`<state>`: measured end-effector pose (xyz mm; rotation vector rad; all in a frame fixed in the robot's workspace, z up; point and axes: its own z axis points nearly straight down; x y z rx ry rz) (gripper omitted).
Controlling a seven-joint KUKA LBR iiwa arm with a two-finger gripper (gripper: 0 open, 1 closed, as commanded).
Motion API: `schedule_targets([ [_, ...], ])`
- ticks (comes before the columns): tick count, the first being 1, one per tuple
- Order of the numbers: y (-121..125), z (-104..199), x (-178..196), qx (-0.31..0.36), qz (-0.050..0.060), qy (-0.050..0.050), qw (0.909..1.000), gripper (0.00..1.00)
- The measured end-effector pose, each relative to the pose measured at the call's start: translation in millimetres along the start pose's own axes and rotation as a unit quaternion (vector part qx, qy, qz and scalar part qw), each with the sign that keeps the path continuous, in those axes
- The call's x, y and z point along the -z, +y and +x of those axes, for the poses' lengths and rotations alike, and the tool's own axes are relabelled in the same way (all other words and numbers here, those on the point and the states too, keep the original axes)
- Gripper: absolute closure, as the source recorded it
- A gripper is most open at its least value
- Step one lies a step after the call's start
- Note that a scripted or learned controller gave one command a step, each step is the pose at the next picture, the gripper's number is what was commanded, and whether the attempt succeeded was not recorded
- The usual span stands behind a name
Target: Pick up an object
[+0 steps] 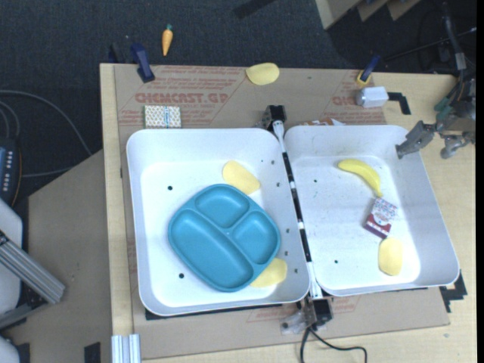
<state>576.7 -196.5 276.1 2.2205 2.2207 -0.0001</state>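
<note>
Tool (431,137) fingers spread wide and empty over the right bin's (435,203) far corner could clip that rim before reaching the banana (361,174).

A brown board (189,97) with red lettering lies under two white bins. On it, behind the left bin (144,203), sit a small patterned packet (162,116) and a yellow oval piece (262,73) near the back edge. A blue clamp (141,63) grips the board's back left corner, another blue clip (367,69) stands behind the right bin (435,203), with a small white block (373,96) beside it. A tiny orange carrot toy (167,40) lies on the dark floor (60,36) beyond. Black cables (38,119) curl at the left.
</note>
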Motion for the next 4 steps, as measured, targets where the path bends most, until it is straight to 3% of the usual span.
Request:
schedule_targets([
  [1, 25, 13, -138, 0.001, 0.003, 0.001, 1.0, 0.0],
  [2, 52, 36, -193, 0.001, 0.002, 0.001, 1.0, 0.0],
  [3, 53, 36, -181, 0.001, 0.0, 0.0, 1.0, 1.0],
  [4, 38, 102, -83, 0.001, -0.002, 0.001, 1.0, 1.0],
])
